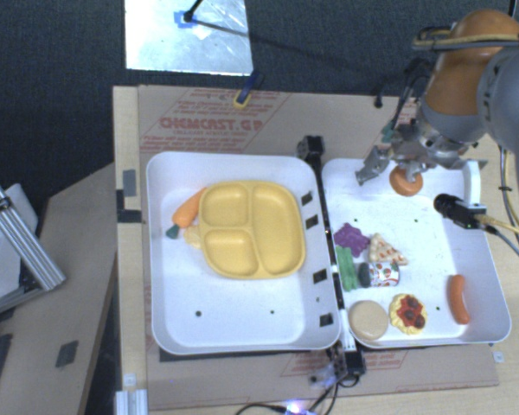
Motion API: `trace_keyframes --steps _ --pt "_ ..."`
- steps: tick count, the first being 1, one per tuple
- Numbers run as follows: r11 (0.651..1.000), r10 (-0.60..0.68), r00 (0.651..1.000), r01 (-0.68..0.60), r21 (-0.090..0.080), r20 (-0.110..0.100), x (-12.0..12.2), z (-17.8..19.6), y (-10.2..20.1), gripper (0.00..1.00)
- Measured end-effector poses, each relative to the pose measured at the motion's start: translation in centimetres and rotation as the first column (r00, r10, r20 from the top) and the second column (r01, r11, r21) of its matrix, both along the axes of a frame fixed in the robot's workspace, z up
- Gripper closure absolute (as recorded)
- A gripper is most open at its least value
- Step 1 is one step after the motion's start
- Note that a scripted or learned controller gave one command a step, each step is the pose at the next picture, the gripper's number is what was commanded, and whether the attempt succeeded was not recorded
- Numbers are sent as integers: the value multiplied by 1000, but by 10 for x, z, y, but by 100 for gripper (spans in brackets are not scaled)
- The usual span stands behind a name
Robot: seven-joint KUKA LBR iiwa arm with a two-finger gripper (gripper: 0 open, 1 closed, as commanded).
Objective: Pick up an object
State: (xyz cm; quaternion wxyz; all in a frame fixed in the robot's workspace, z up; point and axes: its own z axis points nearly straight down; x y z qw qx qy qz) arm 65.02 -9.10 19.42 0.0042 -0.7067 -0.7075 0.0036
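Tool (387,164) beside orange ball (406,182).

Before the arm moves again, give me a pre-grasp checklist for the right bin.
1. Gripper over the right bin: ok.
2. Something between the fingers: cannot tell.
3. Orange round piece just below the gripper, apart from other items: ok.
4. Sausage lying alone near the right wall: ok.
5. Purple piece, pizza slice and small can crowded together: not ok for a clean grasp.

foil sheet (189,22) beyond the bench — metal rails (13,232) at the left edge.
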Motion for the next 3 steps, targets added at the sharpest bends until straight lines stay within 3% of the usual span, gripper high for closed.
trace_keyframes --steps 1,3 --pt "1000 2 1000 -2 -1 12 3 7 0 0" --pt "1000 0 1000 0 0 8 1 -105 -6 0"
